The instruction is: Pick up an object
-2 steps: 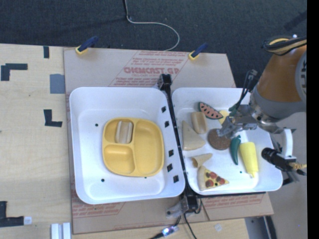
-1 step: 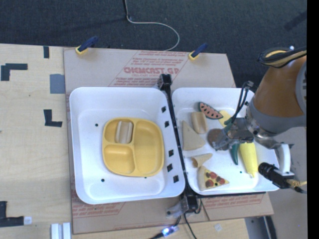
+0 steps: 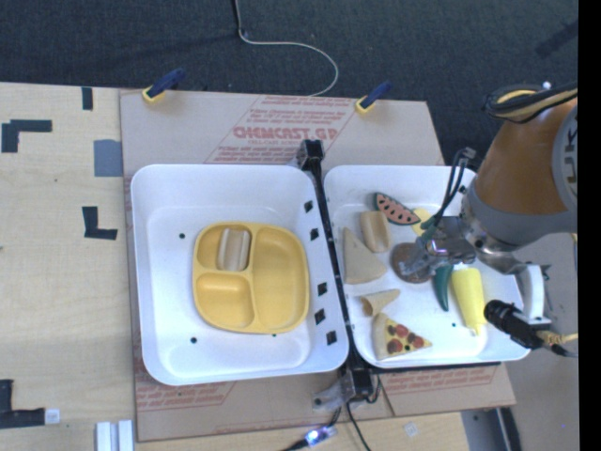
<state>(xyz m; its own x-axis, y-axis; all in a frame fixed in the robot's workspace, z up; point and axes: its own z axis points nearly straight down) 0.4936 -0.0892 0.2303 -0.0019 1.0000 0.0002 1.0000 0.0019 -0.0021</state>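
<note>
Looking down on the bench, I see two shallow white bins side by side. The left bin (image 3: pixel 150 252) holds a yellow divided plate (image 3: pixel 252 278), set near the middle of the bin floor; a pale tan cylinder (image 3: pixel 233 248) lies in its upper-left compartment, and the other compartments show bare yellow. The right bin (image 3: pixel 376 177) carries the loose toy food, scattered apart, which I judge gives the program separate targets to choose from: a watermelon slice (image 3: pixel 395 209) near the top, a tan bread-like piece (image 3: pixel 374 230) below it, a beige wedge (image 3: pixel 361 259) against the divider, a small tan cone (image 3: pixel 381 301), a pizza slice (image 3: pixel 398 334) at the lower edge, and a corn cob (image 3: pixel 468 297) lying with its green husk (image 3: pixel 441 287) alongside.

The arm (image 3: pixel 526 167) reaches in from the right and hangs low over the right bin. The gripper (image 3: pixel 424 254) sits over a grey-brown round piece (image 3: pixel 406 265), just beside the green husk. I cannot tell how the hand itself is set, because the wrist body and cabling cover it from this angle.

No object is visibly lifted; every piece appears to rest on the bin floor. I judge the pick as at the descent or closing stage, with the round piece or the corn cob the likely target.
</note>
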